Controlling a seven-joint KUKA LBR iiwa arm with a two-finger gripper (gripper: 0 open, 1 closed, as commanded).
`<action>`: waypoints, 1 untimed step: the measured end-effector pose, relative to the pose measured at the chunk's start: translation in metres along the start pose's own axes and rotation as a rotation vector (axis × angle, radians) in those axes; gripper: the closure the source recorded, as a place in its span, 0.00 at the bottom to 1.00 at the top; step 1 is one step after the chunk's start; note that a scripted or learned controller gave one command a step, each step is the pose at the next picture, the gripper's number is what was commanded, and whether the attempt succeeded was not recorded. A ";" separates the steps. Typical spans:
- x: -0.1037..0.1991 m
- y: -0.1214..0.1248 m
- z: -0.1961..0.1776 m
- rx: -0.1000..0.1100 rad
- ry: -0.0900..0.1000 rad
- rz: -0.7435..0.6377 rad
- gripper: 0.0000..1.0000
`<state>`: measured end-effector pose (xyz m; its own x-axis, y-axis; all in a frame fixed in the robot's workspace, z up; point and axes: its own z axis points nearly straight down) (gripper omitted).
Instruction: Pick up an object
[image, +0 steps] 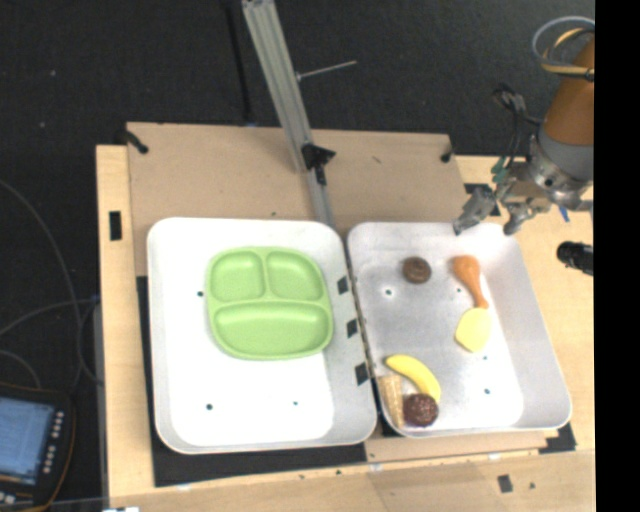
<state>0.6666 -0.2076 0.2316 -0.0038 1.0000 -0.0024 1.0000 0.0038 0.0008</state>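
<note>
So nothing's been picked yet. This looks like the approach step, with the whole descent left to do.

Everything is placed relative to the right bin (535, 330), starting at the near edge. Tucked into its near-left corner, a dark round chocolate-looking ball (421, 409) can be seen, touching or just beside a tan stick-like item (391, 393) lying along the left wall. Just beyond those, a yellow banana (414, 375) is laid at a slant. Further in, toward the right side, a pale yellow wedge (474, 329) is found, with an orange carrot-shaped piece (468, 275) just beyond it, the two touching or nearly so. A second brown ball (416, 269) sits alone near the far-left part, well apart from its neighbours.

Left of that bin, the other bin (180, 400) is occupied by a green divided plate (269, 303), with nothing seen in its three compartments.

At the far-right corner of the right bin, the gripper (488, 212) is held above the rim, fingers spread apart with nothing between them.

For the next move, a target would probably need to be chosen. The lone brown ball or the carrot piece seems easiest, being nearest. The near-corner cluster looks risky, since the items are crowded against the walls.
</note>
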 end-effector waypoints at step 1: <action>0.000 0.000 0.000 0.001 0.000 -0.001 0.00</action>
<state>0.6665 -0.2077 0.2316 -0.0053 1.0000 -0.0028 1.0000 0.0053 0.0001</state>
